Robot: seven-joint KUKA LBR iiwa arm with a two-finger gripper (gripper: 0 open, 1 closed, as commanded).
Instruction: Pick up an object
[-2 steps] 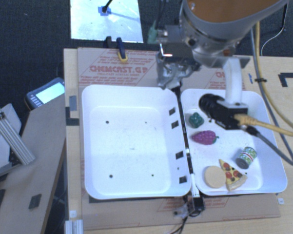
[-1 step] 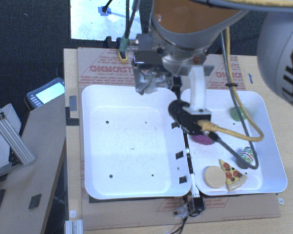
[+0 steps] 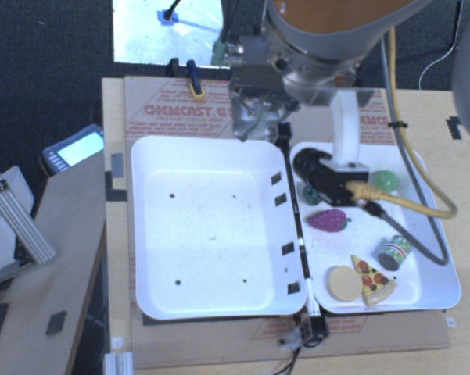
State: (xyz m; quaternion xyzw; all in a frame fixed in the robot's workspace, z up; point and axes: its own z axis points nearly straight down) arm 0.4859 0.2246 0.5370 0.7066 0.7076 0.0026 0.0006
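— What does the arm point(image 3: 328, 22) look like?
— Grey shell, broad orange band point(image 3: 328, 2) near twelve o'clock. A yellow cable point(image 3: 410, 201) and a grey one trail toward four o'clock.

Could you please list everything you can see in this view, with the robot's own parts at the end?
white bins: two, white, side by side on the bench
pizza slice: one, yellow with red spots, front of the right bin
round biscuit: one, tan, left of the pizza slice, touching it
small can: one, green and grey, tilted, right bin, toward its right side
purple fruit: one, purple, middle of the right bin
green toy: one, green, back of the right bin
cardboard sheet: one, brown with red print, under the bins
yellow cable: one, yellow, looping over the right bin
gripper: one, grey metal, above the back rim of the left bin
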